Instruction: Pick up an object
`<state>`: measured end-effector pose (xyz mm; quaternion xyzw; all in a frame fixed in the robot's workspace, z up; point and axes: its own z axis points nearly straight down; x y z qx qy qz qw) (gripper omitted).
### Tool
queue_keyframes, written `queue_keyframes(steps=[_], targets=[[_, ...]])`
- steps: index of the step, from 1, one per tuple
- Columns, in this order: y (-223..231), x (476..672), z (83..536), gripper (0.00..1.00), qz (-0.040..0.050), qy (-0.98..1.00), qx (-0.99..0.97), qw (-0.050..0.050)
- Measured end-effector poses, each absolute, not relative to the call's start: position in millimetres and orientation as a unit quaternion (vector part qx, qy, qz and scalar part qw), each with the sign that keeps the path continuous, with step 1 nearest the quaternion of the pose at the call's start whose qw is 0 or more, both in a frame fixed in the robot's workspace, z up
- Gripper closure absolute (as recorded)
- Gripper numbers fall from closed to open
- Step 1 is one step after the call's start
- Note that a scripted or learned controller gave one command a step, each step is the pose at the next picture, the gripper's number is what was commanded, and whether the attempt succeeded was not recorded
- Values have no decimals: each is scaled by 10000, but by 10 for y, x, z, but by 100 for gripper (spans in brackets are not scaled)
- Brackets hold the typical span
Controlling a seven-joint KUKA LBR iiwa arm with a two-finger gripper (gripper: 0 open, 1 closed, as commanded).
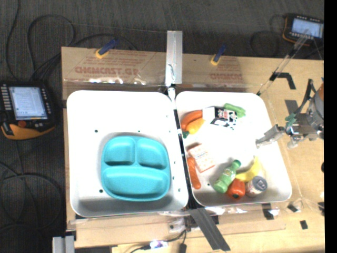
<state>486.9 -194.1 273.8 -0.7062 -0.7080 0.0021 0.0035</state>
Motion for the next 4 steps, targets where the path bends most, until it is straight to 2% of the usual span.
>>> queue_keyframes(steps=[1,2,3,4], targets=[[-1895,4870,3096,0,12,-7267,-6869,31],[-1859,4836,1871,0,20,-7130,-7011,43],[-2124,4886,863,0,-68,-7796,-6263,66],[-2132,4905,929,100,-63,-7792,-6268,29]])
